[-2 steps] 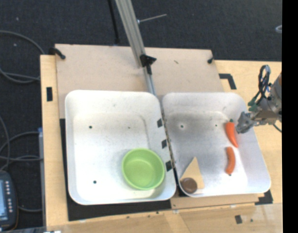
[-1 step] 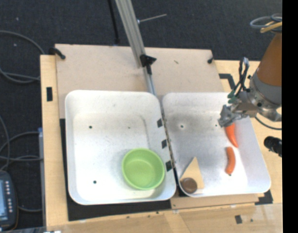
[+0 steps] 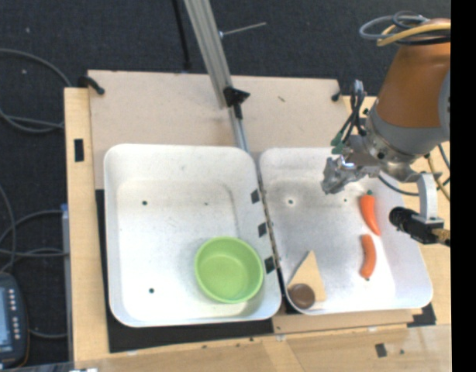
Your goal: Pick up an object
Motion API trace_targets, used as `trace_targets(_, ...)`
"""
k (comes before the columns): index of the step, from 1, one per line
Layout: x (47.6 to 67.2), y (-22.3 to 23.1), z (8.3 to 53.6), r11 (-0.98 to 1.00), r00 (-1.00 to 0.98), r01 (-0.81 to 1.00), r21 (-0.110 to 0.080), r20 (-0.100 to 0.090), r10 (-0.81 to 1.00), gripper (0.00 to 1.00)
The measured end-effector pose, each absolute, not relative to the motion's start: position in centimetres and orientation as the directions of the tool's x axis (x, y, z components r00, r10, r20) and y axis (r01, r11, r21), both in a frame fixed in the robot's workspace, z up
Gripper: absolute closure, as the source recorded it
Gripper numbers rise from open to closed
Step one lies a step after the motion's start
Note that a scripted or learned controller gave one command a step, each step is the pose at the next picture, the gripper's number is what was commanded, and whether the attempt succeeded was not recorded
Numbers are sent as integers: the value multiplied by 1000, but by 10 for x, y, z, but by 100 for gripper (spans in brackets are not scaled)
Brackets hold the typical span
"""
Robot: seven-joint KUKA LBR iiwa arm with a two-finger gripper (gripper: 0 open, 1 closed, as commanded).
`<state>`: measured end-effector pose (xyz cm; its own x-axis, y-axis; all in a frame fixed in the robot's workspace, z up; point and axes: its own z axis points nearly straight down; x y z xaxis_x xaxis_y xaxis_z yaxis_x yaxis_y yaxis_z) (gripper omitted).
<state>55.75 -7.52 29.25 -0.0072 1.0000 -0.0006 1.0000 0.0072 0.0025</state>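
Orange carrot-shaped pieces, two of them, are lying in the right shallow white bin (image 3: 300,178): the upper orange carrot piece (image 3: 369,213) is sitting at about three o'clock in that bin, and the lower orange carrot piece (image 3: 367,256) is lying just below it, toward four o'clock, the two close but apart. Both are resting on the bin floor, free of any grip.

A tan wedge-shaped block (image 3: 309,273) is lying at six o'clock in the same bin, with a small brown round object (image 3: 301,294) touching its lower end against the bin's front wall.

The grey arm with the orange band (image 3: 415,84) is reaching in from the right, and its claw (image 3: 336,175) is hanging over the right bin at about one o'clock, above and to the left of the upper carrot piece. The fingers are too small and blurred, so I cannot tell whether the claw is open or closed; nothing is visibly held.

A lime green round plastic bowl (image 3: 229,269) is standing upright at five o'clock in the left shallow white bin (image 3: 145,177). Both bins are sitting side by side on the light wooden desk (image 3: 160,107). A slanted aluminium rail (image 3: 211,41) is rising from the desk at twelve o'clock. No readable writing is showing anywhere.
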Motion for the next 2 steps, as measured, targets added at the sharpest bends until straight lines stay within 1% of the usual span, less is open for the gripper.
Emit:
trace_targets(1, 575, -18, 279, 7, -7, 1000, 2, 0, 1000, 100)
trace_targets(2, 585, 35, 259, 6, -6, 1000, -2, 0, 1000, 100)
